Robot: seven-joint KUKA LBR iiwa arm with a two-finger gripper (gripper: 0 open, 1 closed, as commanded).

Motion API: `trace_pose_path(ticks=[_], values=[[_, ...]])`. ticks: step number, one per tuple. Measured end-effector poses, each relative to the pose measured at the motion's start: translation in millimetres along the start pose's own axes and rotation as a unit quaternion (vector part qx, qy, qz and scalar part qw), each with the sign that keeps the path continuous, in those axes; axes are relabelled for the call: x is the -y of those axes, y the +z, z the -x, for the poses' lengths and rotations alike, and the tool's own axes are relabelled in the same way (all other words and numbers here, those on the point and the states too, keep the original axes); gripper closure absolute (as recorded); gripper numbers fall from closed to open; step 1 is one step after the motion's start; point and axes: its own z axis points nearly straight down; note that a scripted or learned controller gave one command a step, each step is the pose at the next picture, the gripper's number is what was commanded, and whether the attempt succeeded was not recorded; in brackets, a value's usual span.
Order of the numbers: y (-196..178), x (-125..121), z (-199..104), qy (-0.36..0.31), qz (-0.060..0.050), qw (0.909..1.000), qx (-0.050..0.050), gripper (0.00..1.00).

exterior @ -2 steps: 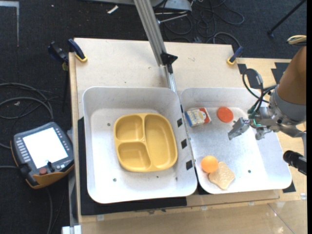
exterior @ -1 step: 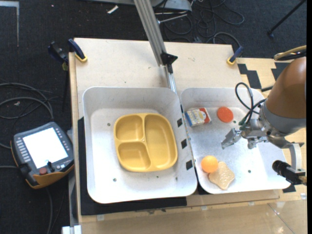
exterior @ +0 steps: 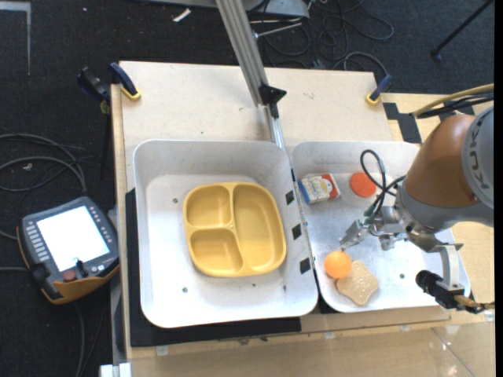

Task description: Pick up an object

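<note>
Counter (exterior: 204, 100) of pale board carries two shallow white bins. Left bin (exterior: 157, 210) holds one glossy yellow plate (exterior: 234, 228), rounded and split into three compartments. Right bin (exterior: 393, 151) holds four small things: a white carton (exterior: 318, 188) with a printed label lying flat at the far side, a flat orange-red disc (exterior: 361, 184) beside it, a lumpy beige sponge-like piece (exterior: 358, 283) touching a smooth orange ball (exterior: 338, 265). The grey metal gripper (exterior: 355, 234) hangs just above the ball, its fingers spread apart, nothing between them.
</note>
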Motion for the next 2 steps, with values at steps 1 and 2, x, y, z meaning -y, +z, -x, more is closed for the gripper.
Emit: trace_pose_path(ticks=[1,2], values=[[28.0,-0.6,-0.3,0.0,0.003,1.0,0.001,0.0],[16.4,-1.5,-0.4,0.0,0.005,1.0,0.001,1.0]])
